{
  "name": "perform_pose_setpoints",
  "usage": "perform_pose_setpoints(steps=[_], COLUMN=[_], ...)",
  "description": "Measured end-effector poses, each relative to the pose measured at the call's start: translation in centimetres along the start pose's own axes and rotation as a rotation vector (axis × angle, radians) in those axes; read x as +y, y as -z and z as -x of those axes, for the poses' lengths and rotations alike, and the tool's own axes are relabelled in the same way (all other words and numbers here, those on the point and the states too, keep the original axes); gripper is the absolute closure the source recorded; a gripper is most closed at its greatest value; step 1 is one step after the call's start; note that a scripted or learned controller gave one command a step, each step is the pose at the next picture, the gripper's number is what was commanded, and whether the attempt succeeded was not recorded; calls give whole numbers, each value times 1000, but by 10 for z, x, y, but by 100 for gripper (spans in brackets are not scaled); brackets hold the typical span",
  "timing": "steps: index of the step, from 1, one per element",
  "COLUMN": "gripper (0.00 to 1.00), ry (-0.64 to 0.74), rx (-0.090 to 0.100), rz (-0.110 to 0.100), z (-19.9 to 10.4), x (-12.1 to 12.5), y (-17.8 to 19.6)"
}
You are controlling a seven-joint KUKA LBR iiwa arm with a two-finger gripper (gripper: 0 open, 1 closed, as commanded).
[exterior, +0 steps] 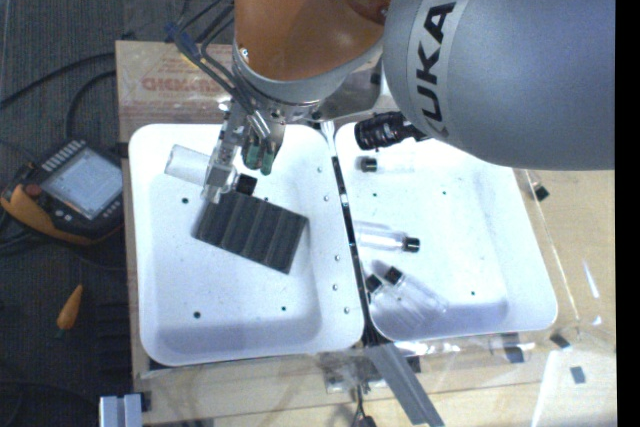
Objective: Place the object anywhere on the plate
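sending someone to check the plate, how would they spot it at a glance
Look in the left white bin. Near its middle lies the plate, a dark ribbed rectangular slab set at a slant, just below the claw. It is the dark flat thing there; the clear tube beside it is pale and round.

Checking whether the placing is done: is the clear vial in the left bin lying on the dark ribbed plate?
No, the clear vial lies on the left bin's white floor, up-left of the dark ribbed plate.

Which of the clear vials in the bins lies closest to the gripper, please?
The clear vial in the left bin, just beside the gripper above the dark ridged plate; the capped vials lie in the right bin.
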State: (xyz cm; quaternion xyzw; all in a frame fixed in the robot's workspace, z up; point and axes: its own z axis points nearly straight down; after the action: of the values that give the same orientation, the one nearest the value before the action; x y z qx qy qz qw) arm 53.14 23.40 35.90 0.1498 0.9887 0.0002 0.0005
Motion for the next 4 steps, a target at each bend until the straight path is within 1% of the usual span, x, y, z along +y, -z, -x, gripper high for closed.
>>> perform_pose_setpoints(steps=[1, 2, 3, 4], gripper=[100, 100, 100, 100], ry=[190, 190, 268, 114], rx=[-1, -3, 1, -1], rz=[0, 6, 0, 1], z=[124, 124, 85, -11], x=[37, 38, 25, -3], y=[-23, -13, -116, -7])
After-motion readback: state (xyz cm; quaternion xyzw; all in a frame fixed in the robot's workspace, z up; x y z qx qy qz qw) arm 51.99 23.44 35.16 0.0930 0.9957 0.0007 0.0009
